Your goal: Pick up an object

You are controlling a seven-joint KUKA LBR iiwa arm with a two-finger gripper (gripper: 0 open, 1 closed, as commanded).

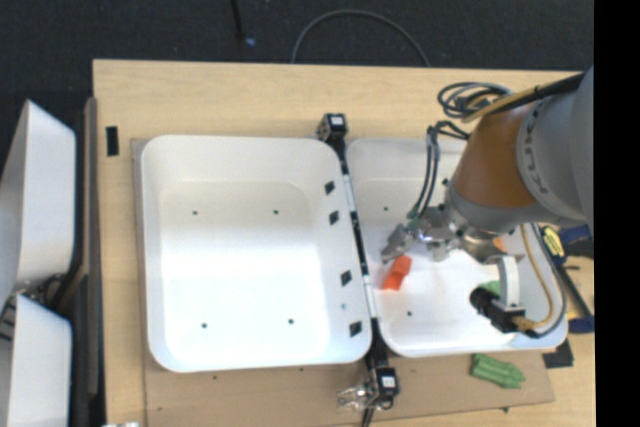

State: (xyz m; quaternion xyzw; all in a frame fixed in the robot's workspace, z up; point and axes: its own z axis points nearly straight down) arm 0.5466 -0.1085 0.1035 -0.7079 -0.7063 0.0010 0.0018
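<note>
A small orange block [397, 273] lies in the right bin [440, 340], near its left wall. My gripper [415, 241] hangs low over that bin, just above and a little to the right of the orange block. Whether it touches the block cannot be told. The grey arm with its orange band [490, 165] covers much of the right bin's far half.
The left bin [160, 215] stands beside the right one, with a row of black clips [345, 245] along the shared wall. A green ridged piece [497, 371] lies on the wooden bench in front of the right bin. Coiled cables [468, 98] sit at the back right.
</note>
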